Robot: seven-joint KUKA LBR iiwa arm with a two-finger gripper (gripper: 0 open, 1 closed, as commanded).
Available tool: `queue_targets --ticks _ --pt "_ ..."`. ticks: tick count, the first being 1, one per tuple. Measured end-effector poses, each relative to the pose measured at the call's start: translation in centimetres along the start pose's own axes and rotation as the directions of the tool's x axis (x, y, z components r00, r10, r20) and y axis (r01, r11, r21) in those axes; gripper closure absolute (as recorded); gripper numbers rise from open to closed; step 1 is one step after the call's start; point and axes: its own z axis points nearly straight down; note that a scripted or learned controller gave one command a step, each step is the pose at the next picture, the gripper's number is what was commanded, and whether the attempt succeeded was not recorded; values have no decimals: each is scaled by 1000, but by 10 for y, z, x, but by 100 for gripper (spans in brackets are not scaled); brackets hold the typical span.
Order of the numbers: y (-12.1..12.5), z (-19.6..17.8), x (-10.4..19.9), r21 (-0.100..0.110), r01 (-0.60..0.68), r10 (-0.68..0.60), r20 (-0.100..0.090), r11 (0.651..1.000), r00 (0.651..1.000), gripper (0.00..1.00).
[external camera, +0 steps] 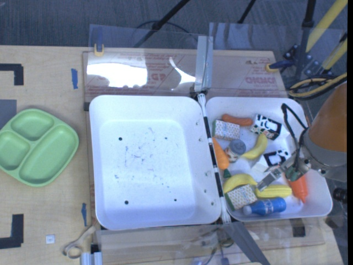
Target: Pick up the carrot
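Crowding the right bin (322,206): bananas (257,147), a blue bottle (268,207), a patterned sponge-like block (226,130), a second such block (241,195), a grey round piece (237,146), a black-and-white toy (267,125) and other small items.
Carrot (300,187): orange, at the bin's right side near the front wall, tip pointing toward the front, green end just beside the gripper.
Other orange things: one long piece (220,154) against the bin's left wall, another (238,120) near the back; which of the three is the meant carrot cannot be told for certain.
Left bin (144,159): white, faint blue marks on its floor.
Green tray (36,146): divided plate on the bench, well apart at the left.
Arm (331,128): entering from the right, orange band above the bin's right rim, wrist slanting down toward the left.
Gripper (278,173): low over the clutter, between the carrot and a yellow banana (273,191); whether it is released or clenched cannot be told, and nothing is visibly grasped.
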Motion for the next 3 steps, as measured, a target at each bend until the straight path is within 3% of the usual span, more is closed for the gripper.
queue_targets --ticks 1,2,3 --pt "4 -133 4 -1 47 -47 3 999 999 0" --pt "-13 60 -27 -5 -74 74 1 997 997 0" --pt "-30 -57 -79 -2 -105 105 2 994 994 0"
